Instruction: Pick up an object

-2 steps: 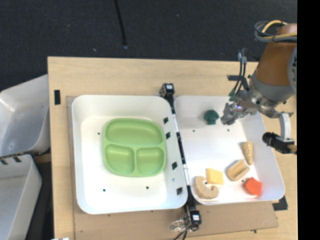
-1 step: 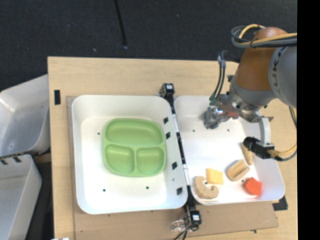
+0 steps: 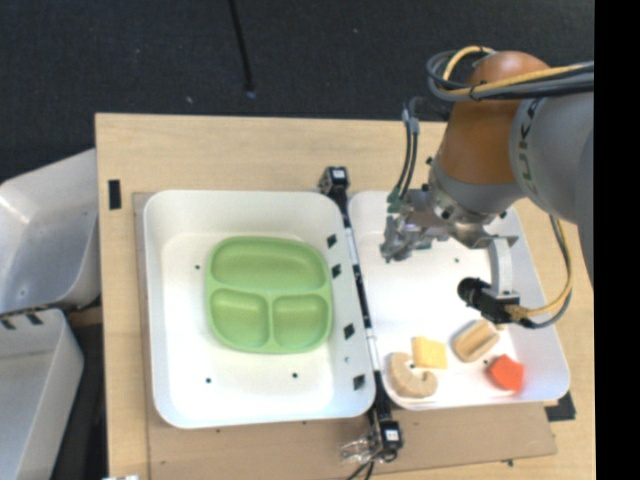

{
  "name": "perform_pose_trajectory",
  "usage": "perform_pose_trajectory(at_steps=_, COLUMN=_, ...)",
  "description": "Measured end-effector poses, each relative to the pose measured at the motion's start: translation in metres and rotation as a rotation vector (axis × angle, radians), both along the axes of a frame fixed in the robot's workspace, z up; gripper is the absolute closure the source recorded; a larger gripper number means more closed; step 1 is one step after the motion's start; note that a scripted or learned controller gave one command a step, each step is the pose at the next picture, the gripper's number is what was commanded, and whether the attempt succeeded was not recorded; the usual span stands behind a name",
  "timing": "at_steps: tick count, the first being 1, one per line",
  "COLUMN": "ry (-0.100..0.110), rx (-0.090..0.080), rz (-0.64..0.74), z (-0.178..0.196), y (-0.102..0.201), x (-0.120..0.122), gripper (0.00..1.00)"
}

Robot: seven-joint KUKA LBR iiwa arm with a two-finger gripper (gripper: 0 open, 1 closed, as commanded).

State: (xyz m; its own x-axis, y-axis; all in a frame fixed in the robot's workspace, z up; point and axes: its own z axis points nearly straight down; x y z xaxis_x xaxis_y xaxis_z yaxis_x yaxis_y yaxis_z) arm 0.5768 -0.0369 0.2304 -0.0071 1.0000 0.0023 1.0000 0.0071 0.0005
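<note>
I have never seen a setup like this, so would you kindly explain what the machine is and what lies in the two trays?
This is one camera looking down at a slant on a wooden bench. The grey and orange machine at the right is a robot arm; its grasping tool hangs over the right bin. That bin holds small toy foods near its front edge: a pale ring-shaped piece, a yellow block, a tan bun-like piece and an orange piece. The left bin holds a green divided plate. Nothing shows between the tool's fingers.

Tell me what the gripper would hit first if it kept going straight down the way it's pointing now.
Probably bare floor of the right bin. The gripper points down near that bin's upper left, well apart from the food pieces at its lower edge. Depth is hard to judge here.
</note>
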Motion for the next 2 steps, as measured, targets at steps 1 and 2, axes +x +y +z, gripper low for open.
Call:
perform_pose_trajectory(at_steps=1, ry=0.000, rx=0.000, rz=0.000, z=0.013, y=0.049, x=-0.011, gripper=1.00)
perform_pose_trajectory(at_steps=2, ry=0.003, rx=0.000, rz=0.001, z=0.019, y=0.105, x=-0.028, gripper=1.00)
